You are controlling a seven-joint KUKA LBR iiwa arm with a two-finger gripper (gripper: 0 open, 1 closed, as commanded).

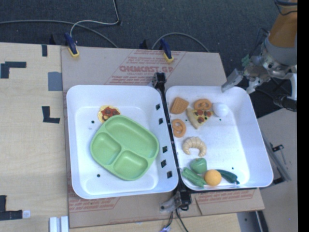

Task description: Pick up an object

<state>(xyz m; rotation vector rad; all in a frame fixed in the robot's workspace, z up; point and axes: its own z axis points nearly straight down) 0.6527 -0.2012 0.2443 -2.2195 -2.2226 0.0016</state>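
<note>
Much bare floor flanks croissant [194,145] in right bin [251,144].

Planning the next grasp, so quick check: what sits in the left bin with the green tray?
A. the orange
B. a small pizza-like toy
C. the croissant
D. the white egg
B: a small pizza-like toy lies at the far edge of the green tray in the left bin; the croissant, orange and egg are all in the right bin.
</note>
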